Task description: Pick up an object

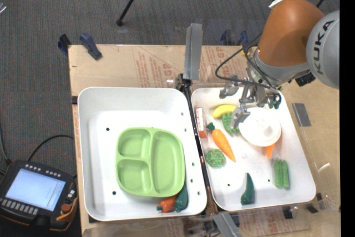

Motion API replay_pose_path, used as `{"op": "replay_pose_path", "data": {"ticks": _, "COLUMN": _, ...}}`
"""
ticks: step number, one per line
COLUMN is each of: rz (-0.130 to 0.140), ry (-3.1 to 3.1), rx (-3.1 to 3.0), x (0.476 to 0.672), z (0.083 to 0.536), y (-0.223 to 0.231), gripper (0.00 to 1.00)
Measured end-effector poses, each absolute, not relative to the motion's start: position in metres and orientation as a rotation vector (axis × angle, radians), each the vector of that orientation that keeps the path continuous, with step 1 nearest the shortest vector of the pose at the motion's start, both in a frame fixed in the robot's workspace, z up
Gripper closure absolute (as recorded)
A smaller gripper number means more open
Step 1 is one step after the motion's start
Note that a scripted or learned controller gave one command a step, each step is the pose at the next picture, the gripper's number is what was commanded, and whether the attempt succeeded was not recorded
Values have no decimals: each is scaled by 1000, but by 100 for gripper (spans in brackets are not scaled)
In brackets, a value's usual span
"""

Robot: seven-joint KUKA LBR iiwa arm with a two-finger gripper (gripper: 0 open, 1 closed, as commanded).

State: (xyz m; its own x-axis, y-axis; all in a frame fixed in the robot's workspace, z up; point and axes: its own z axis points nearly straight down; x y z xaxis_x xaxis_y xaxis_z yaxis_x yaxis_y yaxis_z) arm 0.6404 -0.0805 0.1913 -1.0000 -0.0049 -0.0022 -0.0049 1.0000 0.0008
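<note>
Your gripper (239,116) hangs over the upper part of the right bin (302,172), its fingers set narrowly apart with nothing visibly between them. The lower finger tip sits just beside the banana (223,110) and over a small green leafy piece (228,123) that lies against the white bowl (260,130).

Take the white bowl as your landmark. The banana lies just to its upper left, the carrot (222,142) to its left and slightly below, the broccoli (216,158) below the carrot, the green bean bundle (282,173) well below the bowl to the right, and the dark green pepper (248,190) near the bin's bottom edge. A small orange piece (269,150) pokes out from under the bowl's lower rim.

These look like toy foods, so expect them to be light, stiff and smooth, likely slippery between hard fingers. The banana is the nearest candidate: grip it across its thick middle, not its tapered ends, where it would probably squirt out. The carrot would do best held across its broad upper half. The bowl is wide and rounded; you would have to pinch its rim, a poor bet.

In the left bin (91,119), a green divided plate (150,162) rests with two small vegetables (173,203) at its lower edge.
</note>
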Motion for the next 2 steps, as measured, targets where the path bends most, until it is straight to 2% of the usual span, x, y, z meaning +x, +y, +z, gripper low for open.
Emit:
{"op": "replay_pose_path", "data": {"ticks": 1, "rz": 3, "ry": 3148, "rx": -47, "x": 571, "z": 84, "y": -89, "gripper": 0}}
{"op": "replay_pose_path", "data": {"ticks": 2, "rz": 2, "ry": 3139, "rx": 16, "x": 645, "z": 88, "y": -87, "gripper": 0}}
